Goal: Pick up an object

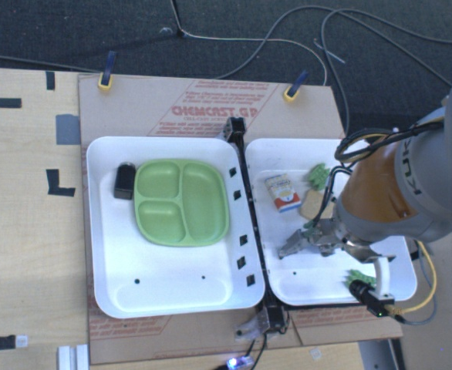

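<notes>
Reaching in from the right, the grey arm [396, 183] with its orange band hangs over the right bin [288, 287], and its gripper [307, 243] sits low near the bin's middle. How far apart the fingers stand I cannot tell; the metal there blurs together, and nothing is seen held.

Possible things to pick all lie just far of the gripper. A small carton [282, 192] with red and blue print lies toward the bin's left, a tan block [313, 203] is just beside it on the right, and a green leafy piece [318, 176] lies a little farther back. Another green scrap [360, 277] lies at the near right, close under the arm.

The left bin [102, 230] holds a green divided plate [183, 203] with a black block [124, 181] touching its left rim.

Risks, as I judge them: the gripper looks set over bare bin floor near of the carton and the tan block, so a close there may catch nothing. Those two lie so near each other that a descent between them could push one aside or pinch both badly. The arm's bulk hides part of the right side, so a thing there could be nudged unseen.

As for writing, the brown board [210, 106] under the bins carries red print reading about "CHEMCAST GP"; smaller lines below it are too fine to read. The carton's label is likewise too small.
</notes>
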